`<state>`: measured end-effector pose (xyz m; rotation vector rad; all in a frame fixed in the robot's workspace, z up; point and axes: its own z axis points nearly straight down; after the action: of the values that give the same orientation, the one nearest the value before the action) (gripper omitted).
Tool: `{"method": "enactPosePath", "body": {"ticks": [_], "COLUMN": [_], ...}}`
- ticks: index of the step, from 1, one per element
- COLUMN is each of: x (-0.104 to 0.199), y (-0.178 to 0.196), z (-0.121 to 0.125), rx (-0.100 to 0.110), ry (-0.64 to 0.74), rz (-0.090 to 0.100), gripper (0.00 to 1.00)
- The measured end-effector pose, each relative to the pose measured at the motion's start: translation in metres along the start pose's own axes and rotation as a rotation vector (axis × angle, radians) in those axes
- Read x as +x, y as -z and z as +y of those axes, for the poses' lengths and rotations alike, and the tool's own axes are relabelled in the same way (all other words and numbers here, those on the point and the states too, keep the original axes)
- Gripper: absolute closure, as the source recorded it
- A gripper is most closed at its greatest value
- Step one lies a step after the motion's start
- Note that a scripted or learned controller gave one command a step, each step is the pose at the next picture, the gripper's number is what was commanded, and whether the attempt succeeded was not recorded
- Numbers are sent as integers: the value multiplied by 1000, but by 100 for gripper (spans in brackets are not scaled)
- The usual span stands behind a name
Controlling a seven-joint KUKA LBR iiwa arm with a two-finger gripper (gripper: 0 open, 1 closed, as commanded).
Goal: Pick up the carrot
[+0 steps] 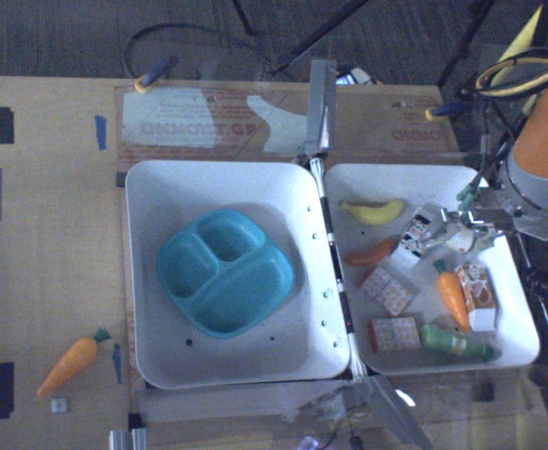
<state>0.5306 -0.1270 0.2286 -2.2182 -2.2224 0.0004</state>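
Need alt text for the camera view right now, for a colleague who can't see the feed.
The tool hovers over the right bin, just above a carrot lying among a banana, a green bottle and small boxes. The left bin holds a blue tray; a second carrot lies on the bench.

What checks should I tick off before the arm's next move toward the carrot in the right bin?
1. Carrot lies in the right bin: ok.
2. Gripper sits above the carrot, near its green end: ok.
3. Carrot in the gripper: not ok, it lies on the bin floor.
4. Room around the carrot: not ok, a small box touches its right side.
5. Gripper opening: cannot tell.
6. Second carrot lies on the bench outside the bins, left of the left bin: ok, no mix-up likely.
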Motion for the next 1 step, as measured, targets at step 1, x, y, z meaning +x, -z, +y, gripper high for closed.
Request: {"method": "enactPosePath", "body": {"ticks": [1], "x": [-21], "y": [-128], "z": [-8], "rx": [-4], "ry": [65], "rz": [-2], "gripper": [0]}}
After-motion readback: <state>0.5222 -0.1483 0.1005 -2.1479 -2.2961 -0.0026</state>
